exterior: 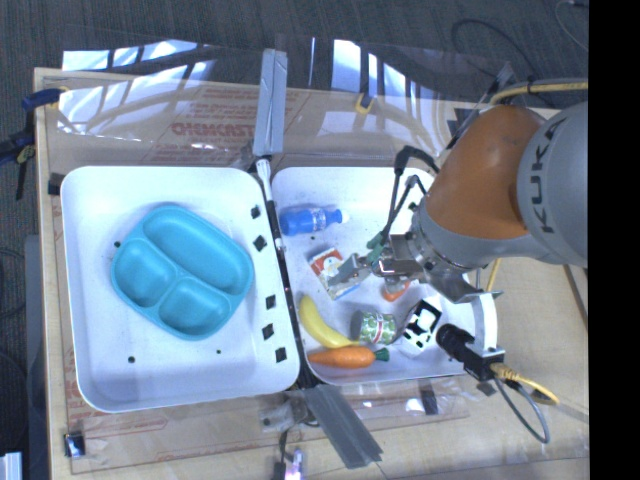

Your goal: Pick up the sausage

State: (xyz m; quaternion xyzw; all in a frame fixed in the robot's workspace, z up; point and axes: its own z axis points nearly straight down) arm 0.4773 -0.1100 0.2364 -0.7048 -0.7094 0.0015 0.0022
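Note:
A small reddish-orange piece that may be the sausage peeks out from under the arm's wrist in the right bin; most of it is hidden. My gripper hangs low over the middle of the right bin, just left of that piece. It is right beside a red-and-white packet, and I cannot tell whether it touches it. The grey arm with its orange band covers the bin's right side.
The right bin also holds a blue bottle, a banana, a carrot and a green can along its front. A blue sectioned plate lies in the left bin. A black cable connector sticks out near the front right.

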